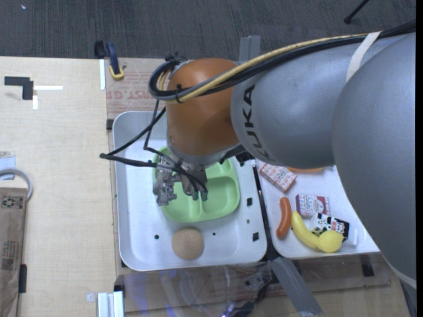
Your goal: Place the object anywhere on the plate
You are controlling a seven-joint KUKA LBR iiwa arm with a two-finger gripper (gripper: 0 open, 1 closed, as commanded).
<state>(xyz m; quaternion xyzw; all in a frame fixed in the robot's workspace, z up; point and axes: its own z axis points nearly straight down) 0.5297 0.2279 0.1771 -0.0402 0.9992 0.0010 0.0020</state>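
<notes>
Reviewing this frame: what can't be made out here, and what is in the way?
- End effector, camera view: small and dark over the green plate; whether it grips anything cannot be told.
- Green plate: its upper part is hidden under the orange wrist band.
- Right bin: its far side is covered by the grey arm.
- Carton: partly under the arm; print too small to read.

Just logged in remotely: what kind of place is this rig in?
Likely a robotics lab: a KUKA arm reaches over two white bins, with toy food such as a banana and a green plate.
</notes>
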